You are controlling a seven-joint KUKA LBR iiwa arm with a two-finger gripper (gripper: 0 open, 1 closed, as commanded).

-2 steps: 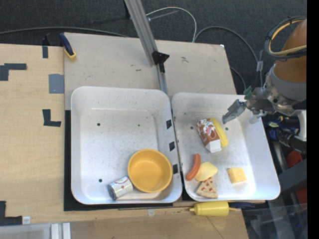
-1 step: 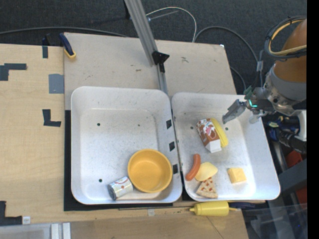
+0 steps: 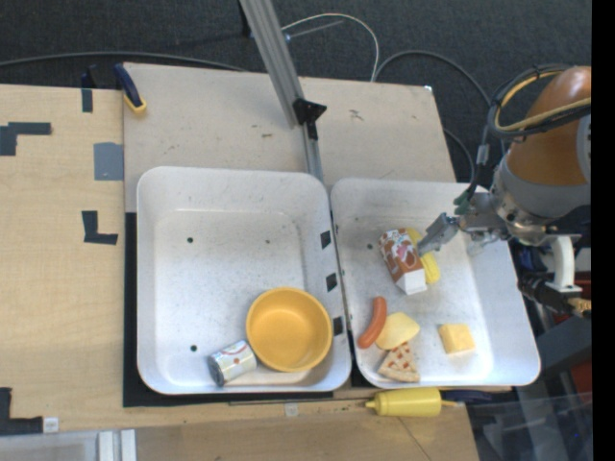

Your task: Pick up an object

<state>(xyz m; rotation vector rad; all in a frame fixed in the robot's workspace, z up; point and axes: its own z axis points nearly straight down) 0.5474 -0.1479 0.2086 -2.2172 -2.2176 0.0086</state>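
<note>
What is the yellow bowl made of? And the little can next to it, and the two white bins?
The yellow bowl looks like smooth plastic: one even colour, soft shine. The little can beside it seems metal, since its end looks silvery, with a printed label, though it could be a toy. The white bins look like hard moulded plastic with rounded corners, speckled with scuffs.

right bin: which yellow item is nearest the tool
The small yellow block beside the brown carton, just below the tool; the cheese cube lies farther away.
</note>
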